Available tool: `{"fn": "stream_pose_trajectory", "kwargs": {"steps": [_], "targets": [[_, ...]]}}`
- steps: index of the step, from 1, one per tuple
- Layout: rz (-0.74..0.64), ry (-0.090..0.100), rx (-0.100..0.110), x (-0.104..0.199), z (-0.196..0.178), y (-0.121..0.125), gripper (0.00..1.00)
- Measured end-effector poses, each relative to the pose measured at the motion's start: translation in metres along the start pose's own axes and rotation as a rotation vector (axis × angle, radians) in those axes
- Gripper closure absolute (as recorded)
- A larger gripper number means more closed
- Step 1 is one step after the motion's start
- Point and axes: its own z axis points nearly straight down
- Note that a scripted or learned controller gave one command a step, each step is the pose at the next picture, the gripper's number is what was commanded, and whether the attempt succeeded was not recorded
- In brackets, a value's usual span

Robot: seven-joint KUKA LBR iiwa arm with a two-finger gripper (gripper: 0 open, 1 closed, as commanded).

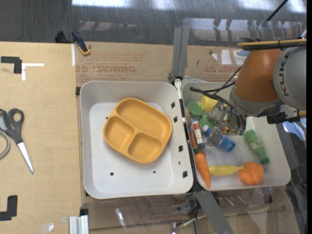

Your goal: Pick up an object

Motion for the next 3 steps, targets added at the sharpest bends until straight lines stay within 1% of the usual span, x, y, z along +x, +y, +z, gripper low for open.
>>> {"fn": "stream_pose_trajectory", "kwargs": {"steps": [1,2,3], "targets": [[0.018,0.000,0.000,0.011,0.000,-0.005,0.00],[0.015,0.036,0.007,-0.050,0.001,0.005,0.00],[0.148,0.004,0.001,0.007,0.000,-0.024,0.00]]}}
